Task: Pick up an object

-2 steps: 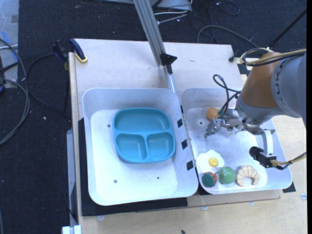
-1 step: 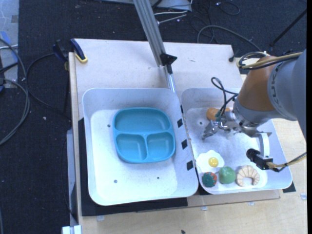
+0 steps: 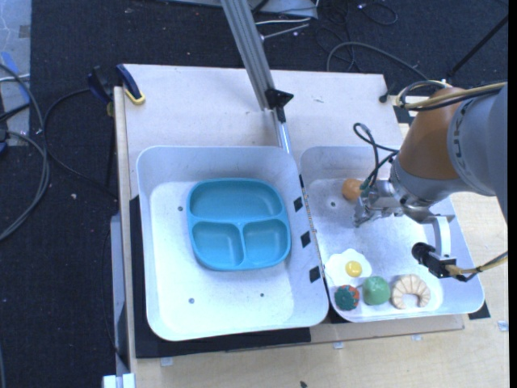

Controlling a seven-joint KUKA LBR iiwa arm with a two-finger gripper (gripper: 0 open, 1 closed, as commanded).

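The right bin (image 3: 456, 241) holds a small orange ball (image 3: 351, 188) near its back left. Along its front edge lie a fried egg (image 3: 350, 266), a dark teal ball (image 3: 346, 297), a green piece (image 3: 376, 290) and a croissant (image 3: 411, 291). My gripper (image 3: 366, 213) reaches down into the right bin, just right of and in front of the orange ball. Its fingertips stand close to the bin floor, with nothing visible between them. A blue three-compartment tray (image 3: 239, 222) lies in the left bin (image 3: 161, 241).
A slanted metal pole (image 3: 250, 43) rises from the back of the bench between the bins. Black clips (image 3: 308, 238) sit on the divider between the bins. Cables (image 3: 367, 140) hang off the wrist above the right bin's back part.
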